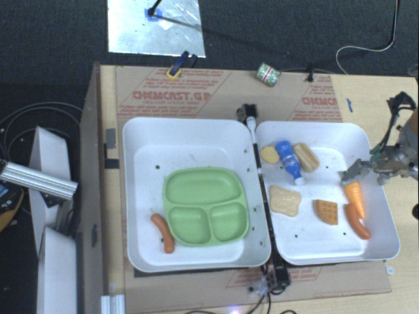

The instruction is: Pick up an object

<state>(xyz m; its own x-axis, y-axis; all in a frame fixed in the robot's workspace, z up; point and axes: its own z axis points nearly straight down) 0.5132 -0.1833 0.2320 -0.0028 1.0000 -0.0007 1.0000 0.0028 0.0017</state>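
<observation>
The right bin holds several toy foods. At its back lie a yellow round piece, a blue bottle and a bread roll. A slice of bread and a waffle lie nearer the front. Along the right side sits an orange carrot, with a red sausage just in front of it. My gripper hangs at the bin's right side, just behind the carrot's top end, and nothing shows in its grasp.
The left bin holds a green divided plate and a second sausage at its front left. A dark rail runs between the bins. A small can lies on the cardboard behind them.
</observation>
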